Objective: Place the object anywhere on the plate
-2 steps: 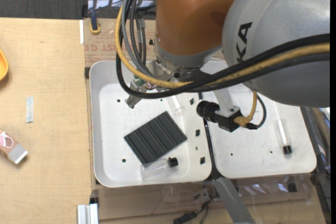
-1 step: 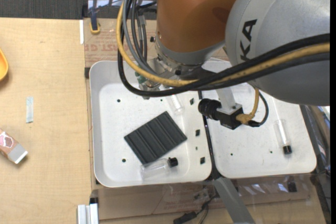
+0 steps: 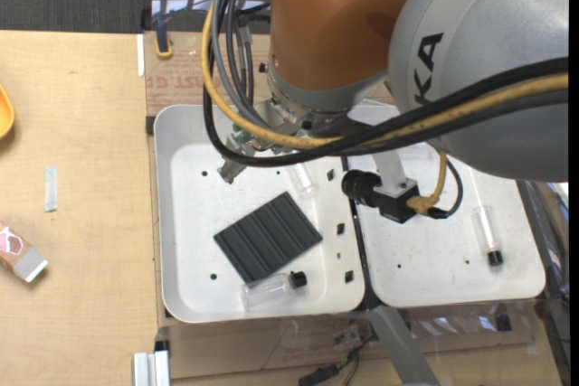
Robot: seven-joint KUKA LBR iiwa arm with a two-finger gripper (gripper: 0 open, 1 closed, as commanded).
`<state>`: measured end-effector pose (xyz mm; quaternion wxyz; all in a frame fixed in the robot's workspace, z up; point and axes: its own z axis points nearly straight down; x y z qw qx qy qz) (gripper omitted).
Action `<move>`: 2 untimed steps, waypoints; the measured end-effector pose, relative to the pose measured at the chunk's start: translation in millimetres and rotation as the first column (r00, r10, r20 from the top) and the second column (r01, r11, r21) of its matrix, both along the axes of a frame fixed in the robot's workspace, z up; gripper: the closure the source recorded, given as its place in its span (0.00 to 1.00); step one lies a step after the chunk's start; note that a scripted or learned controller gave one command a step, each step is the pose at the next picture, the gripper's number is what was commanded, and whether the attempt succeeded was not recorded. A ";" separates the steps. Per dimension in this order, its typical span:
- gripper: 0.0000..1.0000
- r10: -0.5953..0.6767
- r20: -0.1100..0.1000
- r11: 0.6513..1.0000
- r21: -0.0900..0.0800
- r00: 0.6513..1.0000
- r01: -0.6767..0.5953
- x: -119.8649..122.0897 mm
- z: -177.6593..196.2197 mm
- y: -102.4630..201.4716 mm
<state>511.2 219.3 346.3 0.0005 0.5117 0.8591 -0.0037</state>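
Observation:
A dark grey ribbed plate lies tilted in the middle of the left white bin. A clear vial with a black cap rests on the bin floor just beyond the plate's near corner. Another clear vial lies past the plate's far corner, partly under the arm. A third capped vial lies in the right bin. My gripper pokes out from under the big orange-banded wrist, low over the far left part of the left bin, apart from the plate. Most of it is hidden by the arm.
A black fitting with a yellow cable hangs over the divider between the bins. On the wooden bench to the left lie a small grey strip, a pink and white item and an orange object at the edge.

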 end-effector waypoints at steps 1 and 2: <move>1.00 0.000 -0.001 1.000 -0.003 1.000 0.000 0.9 7.7 -0.4; 1.00 0.400 -0.001 0.916 0.005 0.917 -0.400 46.6 -64.8 -16.8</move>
